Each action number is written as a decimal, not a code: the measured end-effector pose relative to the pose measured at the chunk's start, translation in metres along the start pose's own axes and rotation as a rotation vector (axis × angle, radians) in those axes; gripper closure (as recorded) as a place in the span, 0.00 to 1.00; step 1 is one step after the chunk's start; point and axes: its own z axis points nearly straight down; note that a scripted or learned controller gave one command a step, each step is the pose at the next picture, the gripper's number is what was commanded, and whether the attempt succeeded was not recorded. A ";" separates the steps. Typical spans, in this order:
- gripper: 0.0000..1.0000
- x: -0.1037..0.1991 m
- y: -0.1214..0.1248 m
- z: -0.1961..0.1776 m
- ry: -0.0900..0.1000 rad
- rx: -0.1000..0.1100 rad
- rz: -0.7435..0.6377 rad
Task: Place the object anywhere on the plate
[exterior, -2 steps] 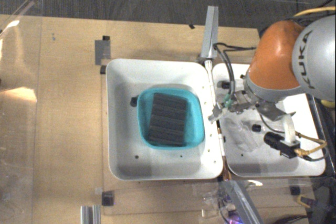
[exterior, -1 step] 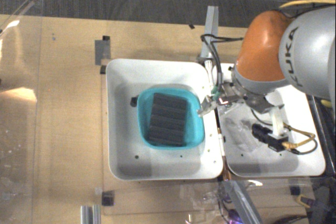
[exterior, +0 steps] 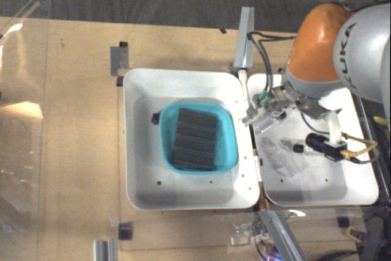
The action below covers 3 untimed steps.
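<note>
A teal plate (exterior: 227, 142) lies in the middle of the left white bin (exterior: 140, 131). A dark grey ribbed block (exterior: 195, 136) rests flat on the plate, covering most of its centre and tilted slightly from the bin's sides. My gripper (exterior: 261, 117) hangs over the left edge of the right bin (exterior: 360, 189), just right of the wall between the two bins. It is apart from the block and the plate, and I see nothing held in it.
A faint clear plastic item (exterior: 285, 159) lies on the right bin's floor below the gripper. A black cylindrical part with a yellow cable (exterior: 324, 147) hangs off the arm's wrist. A grey metal post (exterior: 244, 36) stands behind the bins.
</note>
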 end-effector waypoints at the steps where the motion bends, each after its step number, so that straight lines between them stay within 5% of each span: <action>1: 0.00 -0.043 0.011 0.000 -0.001 -0.001 0.042; 2: 0.00 -0.077 -0.060 -0.002 -0.001 0.001 0.097; 3: 0.00 -0.114 -0.088 -0.242 -0.007 -0.007 0.208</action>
